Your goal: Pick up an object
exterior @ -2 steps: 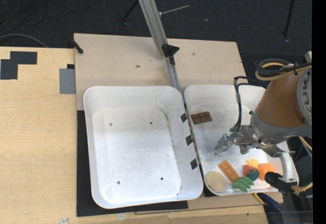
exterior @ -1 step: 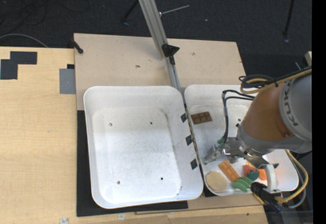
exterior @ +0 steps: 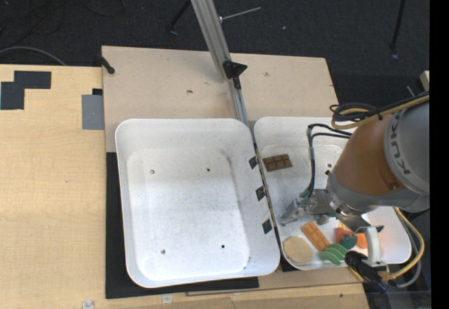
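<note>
**Pincer over the right bin, state unreadable**

Pincer [exterior: 298,211]: a grey metal part low over the floor of the right bin [exterior: 295,133], reached in from the right. It is mostly covered by the arm's own bulk; whether it is released or clenched cannot be told, and nothing can be seen held in it.

Arm [exterior: 389,153]: grey body with a broad orange band above the wrist, hiding much of the right bin's far side. Part of a dark letter shows on the grey casing, cut off and not readable. Black cables loop over the bin's upper right.

Objects, right bin:
- Brown ridged bar [exterior: 276,162], flat on the bin floor near the dividing wall, well apart from the pincer.
- Tan round piece [exterior: 298,251], at the near edge.
- Orange stick [exterior: 315,236], just beside the tan piece, lying at a slant.
- Green piece [exterior: 337,252], next to the orange stick; its shape is hard to make out.
- Red-orange piece [exterior: 345,235], partly under the arm; kind unclear.

Left bin [exterior: 140,135]: shallow, white, with a few dark specks on its floor.

Surface: both bins sit side by side on a pale wooden worktop [exterior: 161,83] over a black mat. Three small black clips mark the shared wall. A light wood panel [exterior: 49,181] with dark cut-outs lies to the left.

Room: dark floor with cables behind; a slanted aluminium rail [exterior: 210,23] rises from the worktop's back, its top end patterned black and white.
</note>
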`<state>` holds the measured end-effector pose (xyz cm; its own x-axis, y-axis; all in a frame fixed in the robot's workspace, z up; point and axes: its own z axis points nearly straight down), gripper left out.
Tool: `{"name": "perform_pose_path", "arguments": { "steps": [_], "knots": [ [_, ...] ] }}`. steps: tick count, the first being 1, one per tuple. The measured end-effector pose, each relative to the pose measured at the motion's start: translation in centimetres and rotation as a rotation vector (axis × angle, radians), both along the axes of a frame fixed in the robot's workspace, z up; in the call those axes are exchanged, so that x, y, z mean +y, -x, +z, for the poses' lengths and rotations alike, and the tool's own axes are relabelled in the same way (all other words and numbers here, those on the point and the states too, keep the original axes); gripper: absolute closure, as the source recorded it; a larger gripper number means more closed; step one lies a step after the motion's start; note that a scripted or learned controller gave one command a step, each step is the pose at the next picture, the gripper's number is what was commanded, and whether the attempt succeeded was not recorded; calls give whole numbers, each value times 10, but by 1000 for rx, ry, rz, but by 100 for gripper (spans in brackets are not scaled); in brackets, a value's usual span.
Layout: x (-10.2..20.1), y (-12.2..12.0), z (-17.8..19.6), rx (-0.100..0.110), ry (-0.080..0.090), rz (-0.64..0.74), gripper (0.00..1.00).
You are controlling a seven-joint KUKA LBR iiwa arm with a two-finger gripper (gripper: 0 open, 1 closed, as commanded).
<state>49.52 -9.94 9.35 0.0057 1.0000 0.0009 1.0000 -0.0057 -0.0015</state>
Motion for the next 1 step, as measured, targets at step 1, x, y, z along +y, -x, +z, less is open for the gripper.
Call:
{"name": "perform_pose_path", "arguments": {
  "steps": [1],
  "knots": [
    [-1, 0, 10, 1, -1, -7, 100]
  ]
}}
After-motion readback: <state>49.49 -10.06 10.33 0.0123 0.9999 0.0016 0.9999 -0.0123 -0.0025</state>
